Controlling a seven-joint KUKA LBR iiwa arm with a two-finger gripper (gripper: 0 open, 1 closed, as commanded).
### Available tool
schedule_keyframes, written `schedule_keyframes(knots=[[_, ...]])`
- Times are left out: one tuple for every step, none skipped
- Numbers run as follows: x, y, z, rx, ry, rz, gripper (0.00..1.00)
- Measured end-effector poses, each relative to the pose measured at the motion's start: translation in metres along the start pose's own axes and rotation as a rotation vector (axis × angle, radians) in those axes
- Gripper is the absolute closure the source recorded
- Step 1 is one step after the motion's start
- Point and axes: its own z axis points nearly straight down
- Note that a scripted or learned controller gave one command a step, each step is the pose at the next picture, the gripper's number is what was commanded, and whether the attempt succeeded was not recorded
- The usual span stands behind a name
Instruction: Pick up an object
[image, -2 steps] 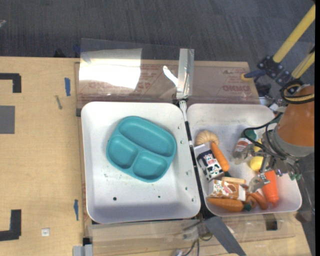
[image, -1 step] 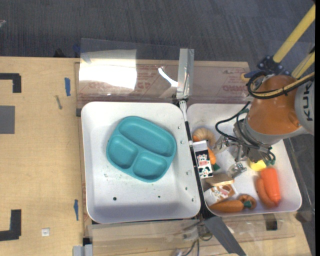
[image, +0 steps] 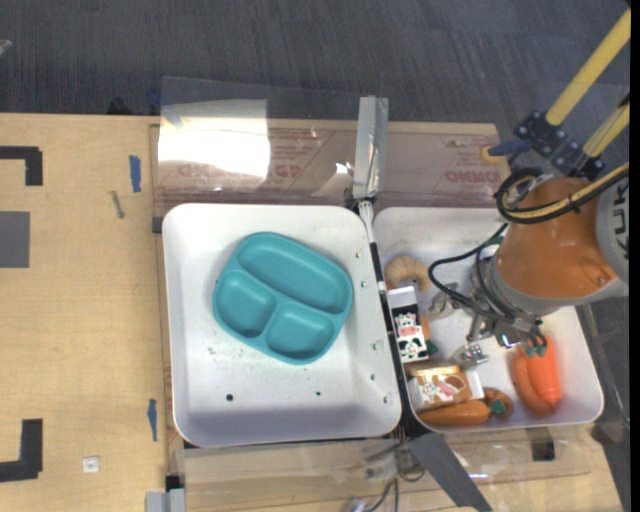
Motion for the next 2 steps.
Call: schedule_keyframes(knots=[[-0.032, -0.012, -0.023, -0.016, 0.041, -0.098, 0.0], [-0.004, 0.001, 0.002, -0.002, 0.01, 0.004, 0.0]])
